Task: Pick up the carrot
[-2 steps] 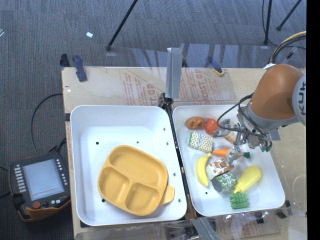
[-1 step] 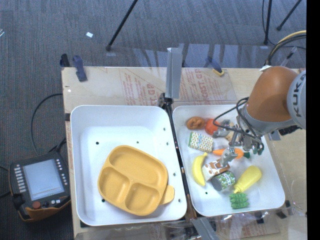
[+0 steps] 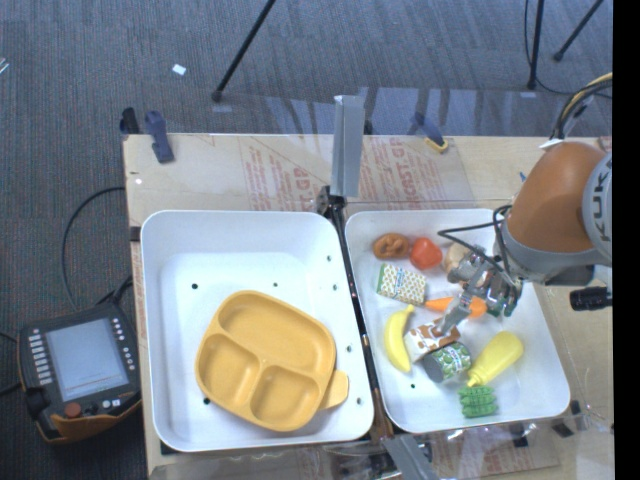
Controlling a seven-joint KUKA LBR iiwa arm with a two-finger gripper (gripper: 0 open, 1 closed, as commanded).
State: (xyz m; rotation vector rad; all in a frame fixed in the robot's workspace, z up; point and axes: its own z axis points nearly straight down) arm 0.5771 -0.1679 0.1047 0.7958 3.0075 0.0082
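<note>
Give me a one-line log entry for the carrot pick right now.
phase: approach | gripper over right bin | carrot lying beside gripper, not lifted | left bin: yellow tray

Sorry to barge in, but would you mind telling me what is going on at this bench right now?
A grey arm with an orange band is reaching in over the right bin, its gripper low among the toy foods. It sits right at the carrot, which lies between a tomato, a banana and a mustard bottle. The left bin holds a yellow divided plate.
</note>
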